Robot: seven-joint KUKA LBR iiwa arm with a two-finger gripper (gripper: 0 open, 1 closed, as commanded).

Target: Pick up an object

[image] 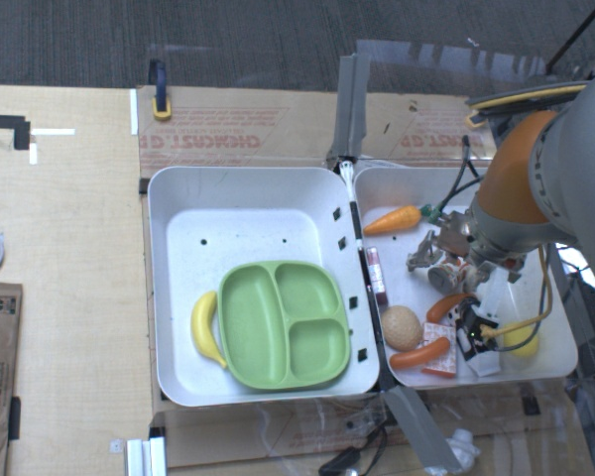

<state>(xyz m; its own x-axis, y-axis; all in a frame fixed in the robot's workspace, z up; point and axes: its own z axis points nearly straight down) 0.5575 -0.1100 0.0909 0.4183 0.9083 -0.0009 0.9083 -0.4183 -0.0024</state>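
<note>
- Nearest to the camera, at the near edge of the right bin (pixel 560 365), lie an orange sausage-shaped piece (pixel 418 354) on a small white and red packet (pixel 441 367), and just beside them a round beige ball (pixel 402 326).
- My claw (pixel 463 303) hangs over the middle of this right bin, close above the things there; I cannot tell whether it is open or closed.
- Something yellow (pixel 521 339) lies by the right edge of the same bin, partly hidden under my cables.
- A carrot (pixel 392 219) lies near the far left corner of the right bin, well apart from my claw.
- A thin dark tube (pixel 376 273) lies along the left wall of that bin.
- In the left bin (pixel 174 191), a green divided plate (pixel 282 322) sits at the near edge, with a banana (pixel 205 328) touching its left side.
</note>
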